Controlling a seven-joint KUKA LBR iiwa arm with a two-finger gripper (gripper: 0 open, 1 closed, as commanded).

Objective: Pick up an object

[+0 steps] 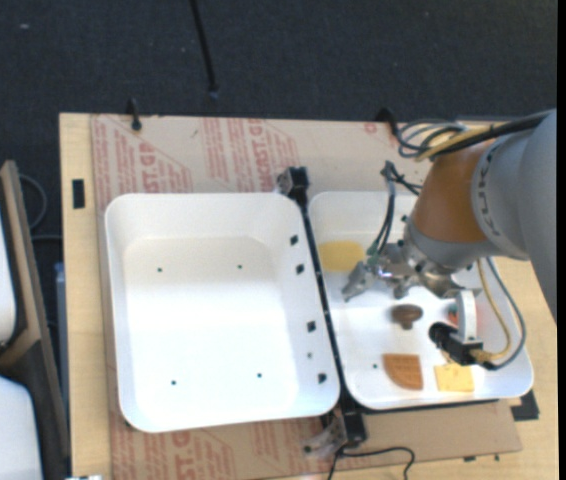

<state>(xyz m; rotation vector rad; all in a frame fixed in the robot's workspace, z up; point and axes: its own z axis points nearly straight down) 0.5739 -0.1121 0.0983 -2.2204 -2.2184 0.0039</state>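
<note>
Jaws: apart, two thin metal fingers splayed, nothing between them.
Gripper (pixel 378 273): low inside the right bin, tips near the bin floor, just beside the pale yellow piece.
Arm (pixel 493 193): one, grey with orange band, enters from the right and hangs over the right bin's upper half.
Bins: two, white, shallow, side by side, touching along a dark divider with clips.
Left bin (pixel 213 308): bare white floor, a few small dark dots on it.
Right bin (pixel 363 388): holds four objects.
Pale yellow piece (pixel 340 256): one, flat, upper left of the bin floor, next to the divider.
Brown lump (pixel 407 314): one, small, rounded, mid bin, below the gripper body, apart from the fingertips.
Orange-brown slab (pixel 403 371): one, flat, near the front wall.
Yellow square (pixel 453 378): one, flat, just right of the orange-brown slab, not touching it.
Cables (pixel 503 318): black and yellow, looping off the wrist over the bin's right side.
Bench board (pixel 193 153): cardboard with red print under both bins.
</note>
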